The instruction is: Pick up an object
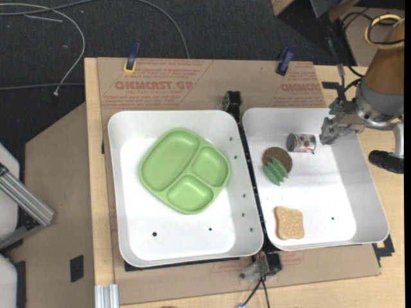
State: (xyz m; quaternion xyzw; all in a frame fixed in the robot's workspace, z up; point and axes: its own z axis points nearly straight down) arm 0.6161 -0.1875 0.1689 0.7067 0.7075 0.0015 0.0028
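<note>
The right bin (359, 197) holds three things. A small grey can (300, 142) with a red and white label lies on its side near the far edge. Next to it, toward the bin's left wall, sits a round brown piece with a green ridged piece (277, 165) on top. A tan slice of toast (289, 222) lies near the front edge. My gripper (332, 131) hangs at the far right of this bin, just right of the can and apart from it.
The left bin (128, 223) carries a green divided plate (185, 170) at its middle. Cardboard surrounds both bins, with blue clamps (132, 56) at the back edge. Bare floor shows in the right bin's front right part.
</note>
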